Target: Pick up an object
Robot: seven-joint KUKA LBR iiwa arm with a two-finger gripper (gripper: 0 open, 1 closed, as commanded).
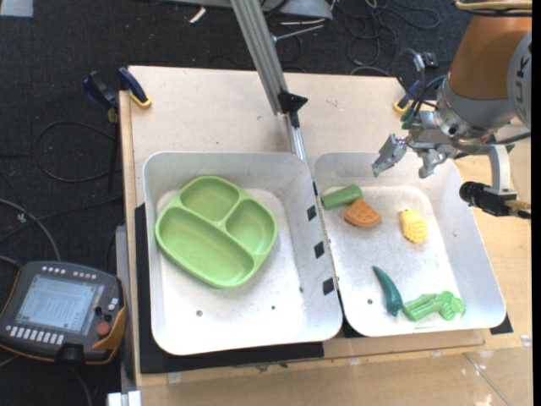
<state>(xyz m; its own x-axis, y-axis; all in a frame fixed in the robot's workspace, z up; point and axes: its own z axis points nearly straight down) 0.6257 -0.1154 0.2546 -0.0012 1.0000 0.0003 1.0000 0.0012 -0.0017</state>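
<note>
Green cucumber (341,196) lengthwise left-right, slightly tilted; jaws spread wide and holding nothing above bin's (473,235) far rim.

Two white bins (169,328) are sitting side by side. One green divided plate (216,230) is lying in the left bin. Five toy foods are lying in the right: one cucumber (341,196), one waffle (363,214), one corn (413,225), one pepper (389,290), one broccoli (434,305).

Gripper (408,164) spread wide, empty
</note>
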